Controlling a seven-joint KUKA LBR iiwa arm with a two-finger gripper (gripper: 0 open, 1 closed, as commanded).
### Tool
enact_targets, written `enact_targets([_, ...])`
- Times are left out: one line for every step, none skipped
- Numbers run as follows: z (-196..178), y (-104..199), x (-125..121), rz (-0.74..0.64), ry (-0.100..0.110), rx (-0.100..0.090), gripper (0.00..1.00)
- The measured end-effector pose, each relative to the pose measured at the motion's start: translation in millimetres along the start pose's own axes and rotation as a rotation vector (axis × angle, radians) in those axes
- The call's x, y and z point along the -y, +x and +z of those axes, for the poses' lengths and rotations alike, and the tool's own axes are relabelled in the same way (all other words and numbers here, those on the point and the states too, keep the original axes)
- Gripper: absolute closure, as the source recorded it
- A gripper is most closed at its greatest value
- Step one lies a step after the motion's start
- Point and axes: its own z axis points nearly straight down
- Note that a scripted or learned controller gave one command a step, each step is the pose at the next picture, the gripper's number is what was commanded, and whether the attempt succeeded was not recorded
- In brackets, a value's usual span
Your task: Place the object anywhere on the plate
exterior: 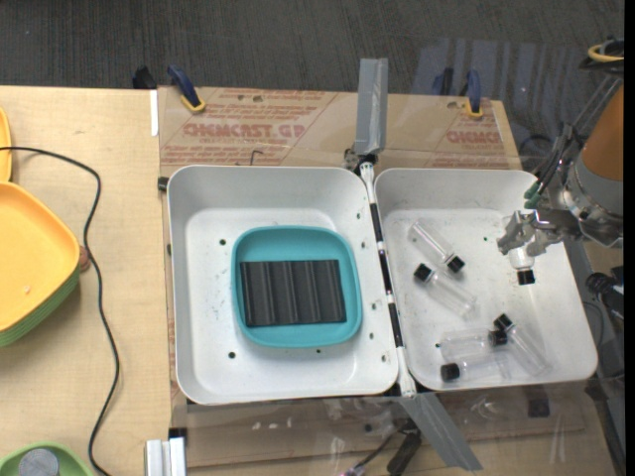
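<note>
A teal plate [296,288] with a dark ridged centre lies in the left white bin [198,216]. Several clear vials with black caps lie loose in the right bin [556,365], among them one near the middle [438,245] and one at the front [472,349]. My gripper [522,250] hangs over the right bin's far right side, well away from the plate. A clear vial [520,260] with its black cap pointing down sits between the fingers, lifted off the bin floor.
A yellow dish [30,266] and a black cable [99,296] lie on the wooden bench to the left. A grey upright post [371,107] stands behind the seam between the bins. Blue-and-yellow clamps [186,88] hold the brown backing board.
</note>
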Motion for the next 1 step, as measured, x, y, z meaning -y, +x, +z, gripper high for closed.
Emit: enact_targets([0.0,-0.1,0.0,0.0,0.0,0.0,0.0])
